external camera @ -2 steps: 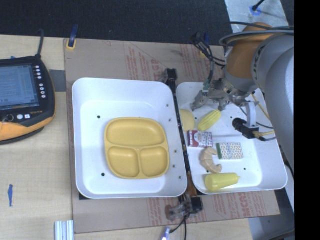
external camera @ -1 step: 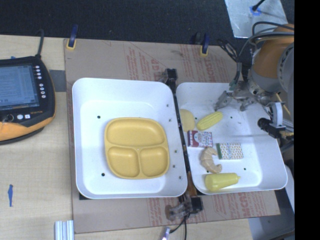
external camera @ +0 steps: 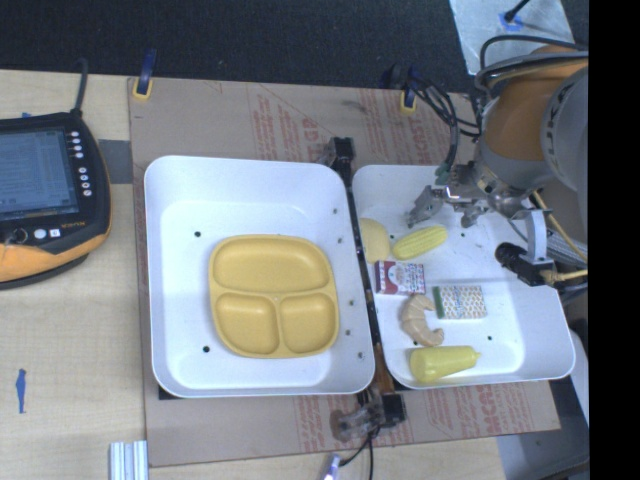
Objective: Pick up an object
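My gripper (external camera: 445,211) hovers over the back of the right bin (external camera: 540,343), open, with nothing between its fingers (external camera: 419,209). Just in front of it and slightly left lies a yellow corn cob (external camera: 420,240). Further forward in the same bin are a red and white packet (external camera: 398,278), a green patterned box (external camera: 460,301), a tan croissant-like piece (external camera: 418,321) and a yellow bottle-shaped item (external camera: 443,363). A pale yellow round item (external camera: 372,238) rests against the bin's left wall.
The left bin (external camera: 180,208) holds a yellow divided plate (external camera: 272,294). A teach pendant (external camera: 40,193) lies on the bench at far left. The arm's grey and orange body (external camera: 530,118) and its cables crowd the right bin's back right corner.
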### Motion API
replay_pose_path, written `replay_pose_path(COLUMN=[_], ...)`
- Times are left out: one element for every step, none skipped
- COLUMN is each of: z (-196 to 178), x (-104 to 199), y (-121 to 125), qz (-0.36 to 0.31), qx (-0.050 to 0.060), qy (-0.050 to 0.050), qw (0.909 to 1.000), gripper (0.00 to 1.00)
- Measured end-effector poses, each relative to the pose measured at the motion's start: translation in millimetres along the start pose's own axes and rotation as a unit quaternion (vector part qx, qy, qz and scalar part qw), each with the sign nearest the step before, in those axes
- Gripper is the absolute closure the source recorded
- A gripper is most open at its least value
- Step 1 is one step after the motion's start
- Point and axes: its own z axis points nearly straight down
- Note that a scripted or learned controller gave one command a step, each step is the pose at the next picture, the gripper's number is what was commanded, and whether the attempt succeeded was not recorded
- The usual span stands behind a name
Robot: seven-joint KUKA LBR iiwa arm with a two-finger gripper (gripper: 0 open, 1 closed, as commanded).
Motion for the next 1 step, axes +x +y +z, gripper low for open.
replay_pose_path(z=[34.6], x=[24.5], y=[1.8], qz=[0.0], qx=[0.001], qy=[0.0], qw=[1.0], gripper=[0.0])
